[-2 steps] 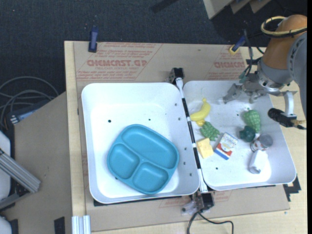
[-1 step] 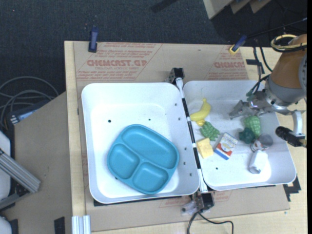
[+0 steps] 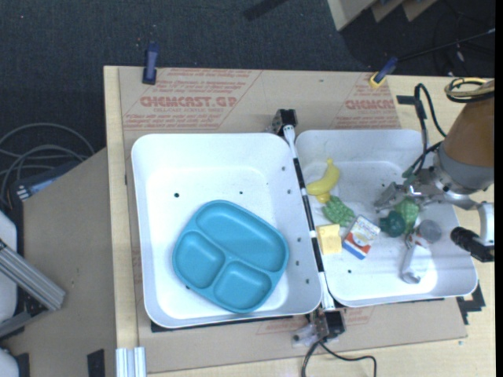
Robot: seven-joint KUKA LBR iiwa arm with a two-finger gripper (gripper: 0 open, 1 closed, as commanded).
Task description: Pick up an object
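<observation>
2 white bins sit side by side on the tabletop (image 3: 196, 93). The left bin (image 3: 157, 163) holds a blue 3-compartment plate (image 3: 229, 255), lying flat toward the near side. The right bin (image 3: 377, 285) holds the small stuff: a yellow banana-shaped toy (image 3: 324, 179) near the divider, a green bumpy toy (image 3: 339, 210) just below it, a yellow block (image 3: 329, 239) beside a white card with red and blue marks (image 3: 361, 237), a dark teal ball (image 3: 392, 225), and a grey metal piece (image 3: 410, 261) toward the near right. The arm (image 3: 471, 144) reaches in from the right, and its hand (image 3: 407, 201) is low over the right bin, right at a green object (image 3: 409, 210) next to the teal ball. Can't tell how the hand is set or whether it holds anything.
</observation>
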